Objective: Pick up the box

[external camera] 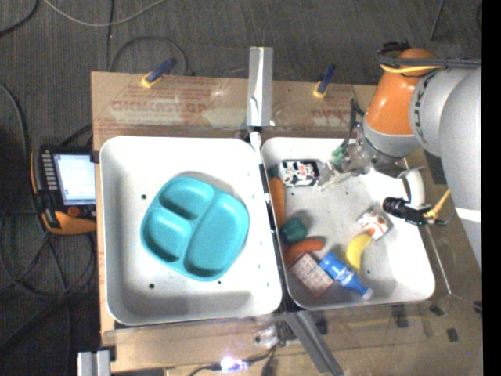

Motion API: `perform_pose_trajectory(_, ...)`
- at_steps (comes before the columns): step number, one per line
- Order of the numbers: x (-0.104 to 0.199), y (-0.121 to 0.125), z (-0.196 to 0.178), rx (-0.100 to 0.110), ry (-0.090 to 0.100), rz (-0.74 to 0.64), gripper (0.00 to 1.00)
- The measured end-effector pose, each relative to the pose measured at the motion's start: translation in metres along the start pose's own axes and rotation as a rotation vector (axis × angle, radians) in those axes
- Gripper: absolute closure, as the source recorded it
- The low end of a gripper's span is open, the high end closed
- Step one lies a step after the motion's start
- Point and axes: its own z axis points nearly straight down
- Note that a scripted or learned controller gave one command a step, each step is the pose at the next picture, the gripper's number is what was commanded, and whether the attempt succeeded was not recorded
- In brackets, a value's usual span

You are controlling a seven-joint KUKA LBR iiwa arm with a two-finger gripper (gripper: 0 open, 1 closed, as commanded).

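A small black, white and red box (pixel 299 172) lies at the far left corner of the right bin (pixel 407 288). A brown and red box (pixel 311 273) lies near that bin's front edge. My gripper (pixel 341 168) hangs over the far part of the right bin, just right of the small box and apart from it. I see nothing held in it. The grey arm with its orange band (pixel 399 104) comes in from the upper right.
Also in the right bin are an orange carrot (pixel 277 198), a teal block (pixel 294 229), a red sausage (pixel 304 247), a blue bottle (pixel 344 275), a yellow banana (pixel 358 251) and a small white carton (pixel 374 224). The left bin (pixel 113 210) holds a teal divided plate (pixel 196 225).
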Motion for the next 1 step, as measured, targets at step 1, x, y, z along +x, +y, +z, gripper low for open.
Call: perform_pose_trajectory(1, 0.0001, -0.0001, 0.0001, 0.0, 0.0, 0.0, 0.0)
